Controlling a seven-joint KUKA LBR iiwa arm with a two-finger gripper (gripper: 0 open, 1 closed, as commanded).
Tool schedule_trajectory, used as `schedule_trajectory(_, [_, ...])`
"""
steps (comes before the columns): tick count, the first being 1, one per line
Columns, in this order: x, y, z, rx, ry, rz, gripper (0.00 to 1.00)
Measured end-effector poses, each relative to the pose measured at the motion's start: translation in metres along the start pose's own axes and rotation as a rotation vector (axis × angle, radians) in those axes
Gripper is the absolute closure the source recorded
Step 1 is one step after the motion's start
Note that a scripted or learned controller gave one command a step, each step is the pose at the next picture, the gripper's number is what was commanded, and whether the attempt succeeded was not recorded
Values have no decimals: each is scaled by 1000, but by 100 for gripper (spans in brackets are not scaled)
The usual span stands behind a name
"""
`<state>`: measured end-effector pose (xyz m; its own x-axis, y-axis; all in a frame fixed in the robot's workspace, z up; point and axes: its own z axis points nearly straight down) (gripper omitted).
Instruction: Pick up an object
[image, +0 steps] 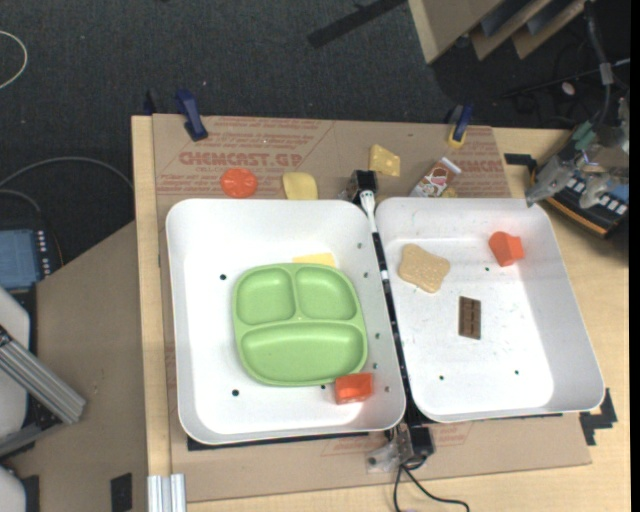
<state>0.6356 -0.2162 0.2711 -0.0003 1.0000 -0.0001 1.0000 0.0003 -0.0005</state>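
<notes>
Camera view looks down at a slant on a cardboard-covered surface (260, 150) bearing two white bins side by side. The left bin (195, 300) holds a green divided plate (298, 325), with a pale yellow piece (315, 260) peeking out at the plate's far edge and an orange block (353, 388) just beside its near right corner. The right bin (540, 340) holds a tan bread-shaped piece (423, 269) near its far left, an orange-red block (506, 248) toward its far right, and a dark brown bar (469, 317) lying between them and nearer the camera, apart from both. Behind the bins, on the cardboard, lie an orange round piece (239, 183), two yellow pieces (299, 186) and a small packet (434, 180). At the far right edge some grey machinery (570, 175) sits beyond the bins; whether that is the gripper, and how it stands, I cannot tell.
</notes>
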Motion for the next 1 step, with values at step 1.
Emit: schedule_trajectory(1, [35,4,107,11,5,-3,0])
